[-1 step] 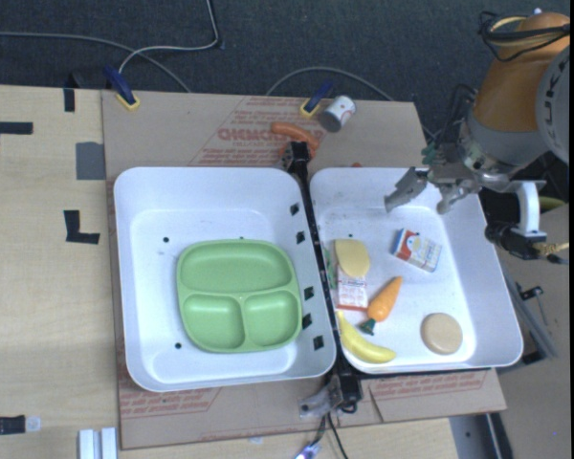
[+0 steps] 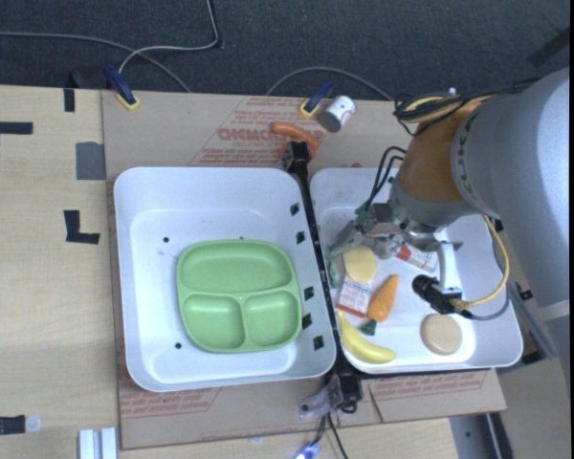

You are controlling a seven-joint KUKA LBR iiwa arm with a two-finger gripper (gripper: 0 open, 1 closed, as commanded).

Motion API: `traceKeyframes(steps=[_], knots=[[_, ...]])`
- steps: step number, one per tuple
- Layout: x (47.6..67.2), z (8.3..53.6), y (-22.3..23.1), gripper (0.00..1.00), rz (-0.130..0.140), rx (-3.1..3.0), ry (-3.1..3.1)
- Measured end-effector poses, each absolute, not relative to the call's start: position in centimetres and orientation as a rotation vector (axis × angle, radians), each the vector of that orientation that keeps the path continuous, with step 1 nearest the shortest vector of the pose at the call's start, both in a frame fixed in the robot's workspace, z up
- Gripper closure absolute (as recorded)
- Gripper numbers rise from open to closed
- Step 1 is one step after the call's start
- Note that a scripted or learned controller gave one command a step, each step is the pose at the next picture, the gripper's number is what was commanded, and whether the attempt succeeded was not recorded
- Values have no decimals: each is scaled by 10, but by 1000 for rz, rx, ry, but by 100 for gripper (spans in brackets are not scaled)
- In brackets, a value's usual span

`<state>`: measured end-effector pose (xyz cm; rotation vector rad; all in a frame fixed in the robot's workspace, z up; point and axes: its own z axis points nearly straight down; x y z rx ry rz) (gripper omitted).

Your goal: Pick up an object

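Far left: tan surface (image 2: 38, 285) with black tape marks, nothing to grab there. Left bin (image 2: 139, 256) holds one green divided plate (image 2: 239, 293), lying flat near the middle, three compartments, all bare. Black clips run down the seam between the bins. Right bin (image 2: 493, 347) is the busy one: a pale yellow roundish item (image 2: 360, 262) near its left wall, an orange-and-white packet (image 2: 353, 297) just below it, a toy carrot (image 2: 383, 297) tilted and touching the packet's right edge, a banana (image 2: 365, 348) along the front wall, and a tan round disc (image 2: 441, 334) at front right, apart from the rest. End effector (image 2: 394, 240) sits low over the upper middle of the right bin, just beside the yellow item and above the carrot; the wrist body hides the tips, so open or closed cannot be told, and nothing can be confirmed as held. Likely target is the yellow item or the carrot, a guess from position only. Risks: the items are packed tight, so a descent could land on two at once, or push the yellow item against the bin wall instead of closing around it; the carrot is round and angled and may roll out of a pinch; the flat packet offers little to catch. The cable looped near the wrist could snag.
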<state>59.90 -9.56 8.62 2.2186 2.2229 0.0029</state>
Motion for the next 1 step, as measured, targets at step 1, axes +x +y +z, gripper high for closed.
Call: traceKeyframes(steps=[1], knots=[[599,95,-96,100,2,2218,2221]])
